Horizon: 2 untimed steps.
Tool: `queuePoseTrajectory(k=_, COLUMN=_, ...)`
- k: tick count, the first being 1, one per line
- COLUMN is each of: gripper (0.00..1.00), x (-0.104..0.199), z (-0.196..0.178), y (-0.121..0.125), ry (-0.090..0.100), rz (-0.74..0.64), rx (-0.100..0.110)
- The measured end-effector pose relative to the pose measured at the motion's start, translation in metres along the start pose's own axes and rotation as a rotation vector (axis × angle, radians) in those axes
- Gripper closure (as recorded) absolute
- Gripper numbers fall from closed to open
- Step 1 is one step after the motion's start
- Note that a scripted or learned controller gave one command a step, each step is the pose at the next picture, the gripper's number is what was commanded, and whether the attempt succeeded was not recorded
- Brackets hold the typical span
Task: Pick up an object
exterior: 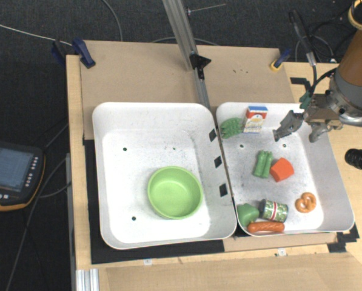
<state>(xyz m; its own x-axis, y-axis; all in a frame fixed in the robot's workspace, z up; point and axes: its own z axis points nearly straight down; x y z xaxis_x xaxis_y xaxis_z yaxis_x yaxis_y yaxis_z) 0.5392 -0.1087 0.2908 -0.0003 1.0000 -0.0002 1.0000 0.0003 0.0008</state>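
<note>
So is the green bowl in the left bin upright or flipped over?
Upright: the green bowl shows its open hollow and rim facing up.

two white bins [108,126] on bench [138,65]

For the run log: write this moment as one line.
gripper: open, above right bin, holding nothing | orange block: in right bin | green bowl: in left bin

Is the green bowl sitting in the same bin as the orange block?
No, the green bowl lies in the left bin, while the orange block lies in the right bin.
</note>
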Motion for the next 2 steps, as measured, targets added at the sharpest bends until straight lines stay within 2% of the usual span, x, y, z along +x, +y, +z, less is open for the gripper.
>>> queuePoseTrajectory(k=2, gripper=0.00, x=0.004, z=0.088, y=-0.010, ry=0.001, rz=0.000, rx=0.004)
